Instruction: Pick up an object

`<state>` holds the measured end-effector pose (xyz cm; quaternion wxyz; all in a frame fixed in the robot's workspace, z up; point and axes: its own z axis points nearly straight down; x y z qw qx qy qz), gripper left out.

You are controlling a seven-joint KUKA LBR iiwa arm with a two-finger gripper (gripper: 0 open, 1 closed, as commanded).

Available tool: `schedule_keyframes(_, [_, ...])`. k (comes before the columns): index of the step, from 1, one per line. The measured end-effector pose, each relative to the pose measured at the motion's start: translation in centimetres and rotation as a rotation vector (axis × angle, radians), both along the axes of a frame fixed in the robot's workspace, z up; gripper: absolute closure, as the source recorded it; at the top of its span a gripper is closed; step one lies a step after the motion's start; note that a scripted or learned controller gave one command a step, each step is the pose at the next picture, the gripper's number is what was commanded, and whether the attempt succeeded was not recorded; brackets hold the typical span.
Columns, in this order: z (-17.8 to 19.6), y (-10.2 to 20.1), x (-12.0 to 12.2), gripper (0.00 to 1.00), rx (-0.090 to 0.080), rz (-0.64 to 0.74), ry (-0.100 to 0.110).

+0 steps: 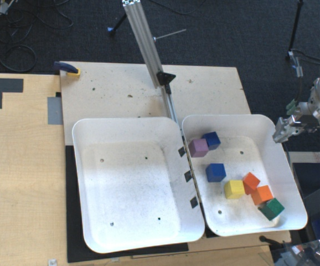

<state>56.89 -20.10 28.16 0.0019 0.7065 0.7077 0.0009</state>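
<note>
- White bins are sitting side by side in the lower half of the camera view; the left bin (88, 148) is lying bare, while the right bin (271, 127) is carrying every block.
- Near that bin's upper left corner, a purple block (199, 147) and a blue block (211, 140) are touching each other.
- A second blue block (216, 172) is sitting alone near the middle, apart from its neighbours, so I judge it the easiest pick: a straight descent with a finger on each flat side.
- Toward the lower right, a yellow block (234, 189), two orange blocks (251, 182) (262, 194) and a green block (272, 208) are crowding together; going there is risking a nudge or a double grab, I think.
- At the right edge of the frame, the gripper (284, 131) is hanging over the right bin's rim, carrying nothing that I can see.
- Whether it is spread or pressed together I cannot tell; it is small, pale and blurred.
- Most of the arm is cut off by the right edge.
- A slanted metal post (147, 42) is running down from the upper middle toward the seam between the bins.
</note>
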Motion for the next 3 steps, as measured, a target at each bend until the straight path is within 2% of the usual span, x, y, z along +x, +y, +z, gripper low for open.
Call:
schedule_keyframes(1, [-1.9,5.1,-1.1,1.0,0.004,0.002,0.008])
schedule_keyframes(2, [-1.6,9.9,-2.4,1.0,0.004,0.003,0.007])
schedule_keyframes(3, [-3.2,15.6,-3.0,1.0,0.004,0.003,0.009])
